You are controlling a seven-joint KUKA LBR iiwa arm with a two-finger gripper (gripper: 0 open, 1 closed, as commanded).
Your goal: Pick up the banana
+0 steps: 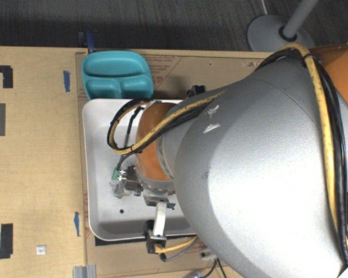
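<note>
Hanging low in the white bin (98, 155), the gripper (123, 183) is masked by the arm (261, 167), so whether it is parted, or where the banana lies beneath it, I cannot tell.

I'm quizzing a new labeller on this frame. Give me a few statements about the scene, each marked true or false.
1. The arm reaches over the white bin. True.
2. The teal tray lies inside the white bin. False: it sits outside, at the bin's far edge.
3. The band above the wrist is blue. False: it is orange.
4. Blue tape marks are stuck on the bench left of the bin. True.
</note>
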